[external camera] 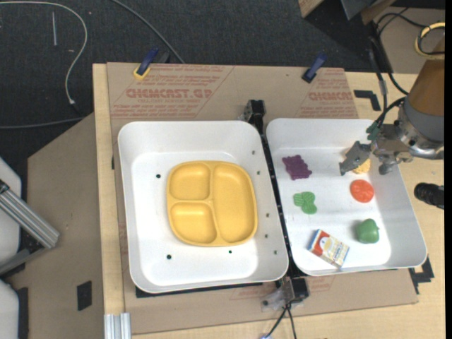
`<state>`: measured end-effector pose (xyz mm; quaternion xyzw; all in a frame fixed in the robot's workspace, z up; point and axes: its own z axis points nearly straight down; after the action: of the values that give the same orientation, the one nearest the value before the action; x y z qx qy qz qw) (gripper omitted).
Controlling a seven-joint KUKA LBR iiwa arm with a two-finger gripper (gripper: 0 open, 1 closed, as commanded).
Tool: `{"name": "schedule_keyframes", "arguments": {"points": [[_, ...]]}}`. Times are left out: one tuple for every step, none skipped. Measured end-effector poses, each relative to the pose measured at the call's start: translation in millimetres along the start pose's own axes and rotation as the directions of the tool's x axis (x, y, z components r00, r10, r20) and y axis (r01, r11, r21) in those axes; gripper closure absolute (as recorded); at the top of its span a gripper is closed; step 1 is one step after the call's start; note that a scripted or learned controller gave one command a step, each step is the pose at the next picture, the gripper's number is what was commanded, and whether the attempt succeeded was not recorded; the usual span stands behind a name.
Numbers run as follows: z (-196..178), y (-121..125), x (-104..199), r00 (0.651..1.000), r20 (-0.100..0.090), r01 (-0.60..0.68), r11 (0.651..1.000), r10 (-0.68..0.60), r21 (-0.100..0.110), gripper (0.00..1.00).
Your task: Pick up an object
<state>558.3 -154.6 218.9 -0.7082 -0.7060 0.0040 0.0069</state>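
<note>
Gripper (368, 162) partly hides yellow object (362, 166) in right bin (417, 242).

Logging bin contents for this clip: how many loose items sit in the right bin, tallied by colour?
Purple: 1, grape bunch
Green: 2, leafy piece and pepper
Red: 1, tomato
Yellow: 1, piece under the gripper
White, red and blue: 1, small carton
Total: 6

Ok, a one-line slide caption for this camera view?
Hand open over the right bin above a yellow item; yellow plate in the left bin.
</note>
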Motion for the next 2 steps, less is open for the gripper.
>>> {"name": "schedule_keyframes", "arguments": {"points": [[-7.6, 2.8, 0.5, 1.000, 0.003, 0.004, 1.000, -0.004, -0.014, 0.00], [33.6, 3.7, -3.5, 1.000, 0.002, 0.003, 1.000, -0.003, -0.012, 0.00]]}}
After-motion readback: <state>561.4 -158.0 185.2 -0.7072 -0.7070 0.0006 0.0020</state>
